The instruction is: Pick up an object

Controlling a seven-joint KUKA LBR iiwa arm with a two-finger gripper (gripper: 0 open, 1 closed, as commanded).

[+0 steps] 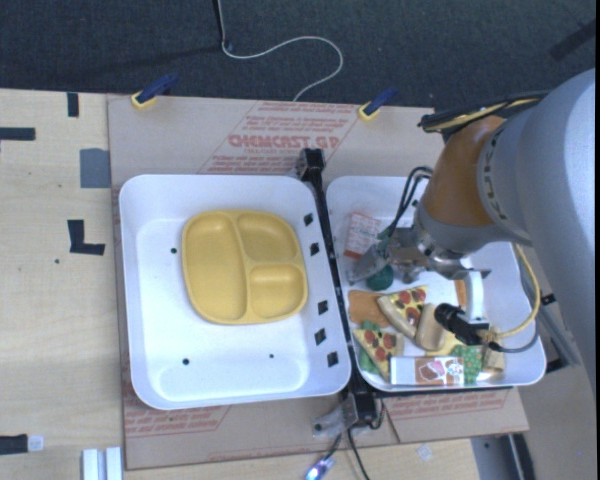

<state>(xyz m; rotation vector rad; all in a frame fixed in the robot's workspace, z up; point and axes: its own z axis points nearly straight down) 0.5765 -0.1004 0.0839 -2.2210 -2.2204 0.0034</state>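
A yellow divided plate (245, 265) lies in the left bin (150, 268). The right bin (520, 368) holds a heap of toy food: a pizza slice (402, 310), another pizza piece (377, 343), a green item (380, 277), a small printed packet (361, 232), a picture card (440, 371) and a green piece (470, 358). My gripper (388, 258) reaches down into the right bin's left part, just above the green item and beside the packet. The grey arm with its orange band (460, 173) covers the bin's upper right.
A black divider (325, 258) runs between the two bins. Blue and yellow clamps (155, 89) hold the cardboard at the back. A white cable (280, 53) loops over the dark cloth behind. A yellow cable (530, 308) curls near the right bin's edge.
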